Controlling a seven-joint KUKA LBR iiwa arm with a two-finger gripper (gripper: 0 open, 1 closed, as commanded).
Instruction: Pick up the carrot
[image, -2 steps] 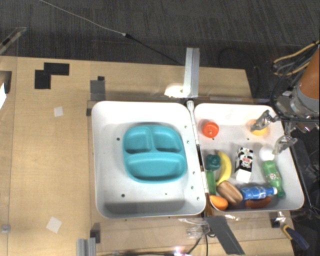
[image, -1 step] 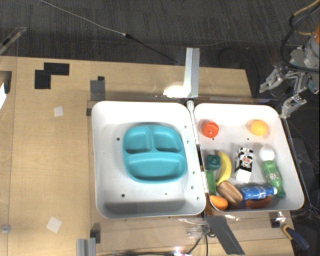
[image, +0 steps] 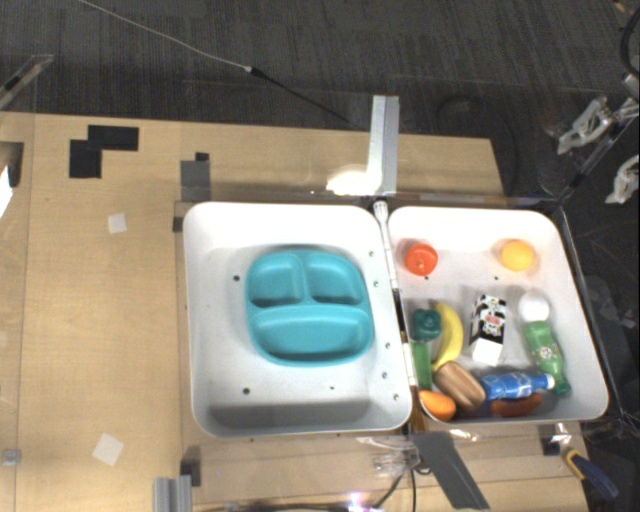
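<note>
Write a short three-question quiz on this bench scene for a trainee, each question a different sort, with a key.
1. True or false: the teal divided plate lies in the left bin.
2. Multiple choice: the carrot lies where in the right bin? A) far right corner B) near left corner C) centre
3. Fill in: the yellow banana lies just right of the ____ bottle with the round cap.

Key: 1 true. 2 B, at the near left corner, beside the brown bread roll. 3 green, meaning the dark green bottle.

Pale forked metal at the upper right edge — perhaps the gripper (image: 592, 122) — too indistinct to judge.
</note>
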